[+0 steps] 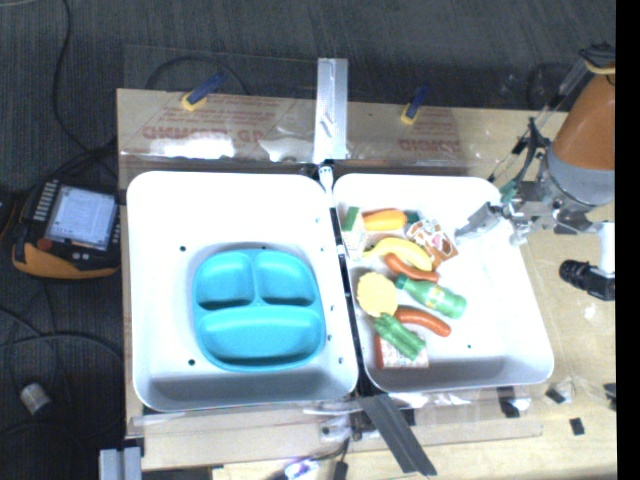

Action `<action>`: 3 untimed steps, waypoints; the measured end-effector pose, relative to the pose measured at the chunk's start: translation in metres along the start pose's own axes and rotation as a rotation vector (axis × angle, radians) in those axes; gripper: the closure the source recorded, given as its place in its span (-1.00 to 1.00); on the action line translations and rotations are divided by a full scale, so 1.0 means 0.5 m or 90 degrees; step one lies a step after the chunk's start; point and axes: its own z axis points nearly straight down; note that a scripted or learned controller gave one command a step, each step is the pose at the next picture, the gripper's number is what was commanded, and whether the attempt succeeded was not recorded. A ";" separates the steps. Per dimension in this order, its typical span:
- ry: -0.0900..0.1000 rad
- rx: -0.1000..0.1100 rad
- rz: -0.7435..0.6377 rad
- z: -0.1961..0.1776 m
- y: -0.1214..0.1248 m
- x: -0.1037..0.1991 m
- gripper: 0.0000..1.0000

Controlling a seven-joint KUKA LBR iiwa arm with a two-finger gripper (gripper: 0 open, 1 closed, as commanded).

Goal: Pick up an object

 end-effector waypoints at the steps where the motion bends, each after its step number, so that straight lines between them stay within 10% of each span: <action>1: -0.008 -0.016 -0.045 0.152 0.047 0.100 -1.00; 2: -0.006 -0.017 -0.047 0.133 0.049 0.104 1.00; 3: -0.002 0.000 -0.020 -0.056 0.045 0.273 1.00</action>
